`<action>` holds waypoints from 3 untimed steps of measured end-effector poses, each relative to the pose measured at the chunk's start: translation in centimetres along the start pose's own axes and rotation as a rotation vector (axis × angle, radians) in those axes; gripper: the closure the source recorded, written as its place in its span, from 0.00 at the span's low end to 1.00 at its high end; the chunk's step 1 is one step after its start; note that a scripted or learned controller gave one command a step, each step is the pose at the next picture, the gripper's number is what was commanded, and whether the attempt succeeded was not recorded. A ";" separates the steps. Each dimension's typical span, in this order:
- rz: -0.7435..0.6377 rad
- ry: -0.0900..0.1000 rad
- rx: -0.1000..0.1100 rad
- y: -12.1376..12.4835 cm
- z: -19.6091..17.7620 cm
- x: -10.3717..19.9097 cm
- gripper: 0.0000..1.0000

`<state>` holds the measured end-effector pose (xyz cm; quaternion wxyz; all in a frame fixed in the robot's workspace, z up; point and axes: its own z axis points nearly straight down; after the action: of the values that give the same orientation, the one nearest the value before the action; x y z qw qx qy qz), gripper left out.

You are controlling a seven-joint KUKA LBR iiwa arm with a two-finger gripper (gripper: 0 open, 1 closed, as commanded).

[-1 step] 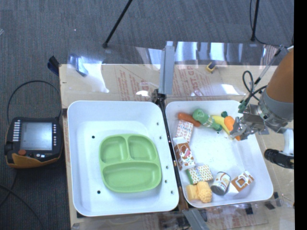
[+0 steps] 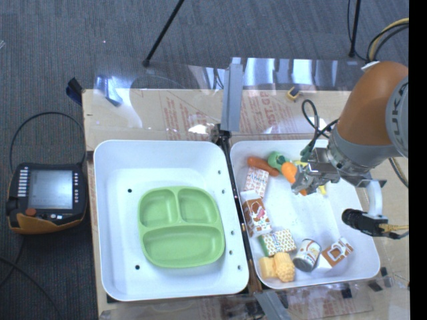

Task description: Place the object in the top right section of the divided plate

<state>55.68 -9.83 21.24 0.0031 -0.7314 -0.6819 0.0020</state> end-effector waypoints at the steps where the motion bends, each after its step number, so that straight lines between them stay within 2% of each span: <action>1: -0.072 -0.001 -0.001 2.2 1.2 5.8 1.00; 2: -0.194 -0.002 -0.002 4.0 -1.7 15.2 1.00; 3: -0.184 -0.003 -0.001 1.6 0.9 21.7 1.00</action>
<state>58.75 11.67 20.41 0.0019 -0.6658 -0.7461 0.0024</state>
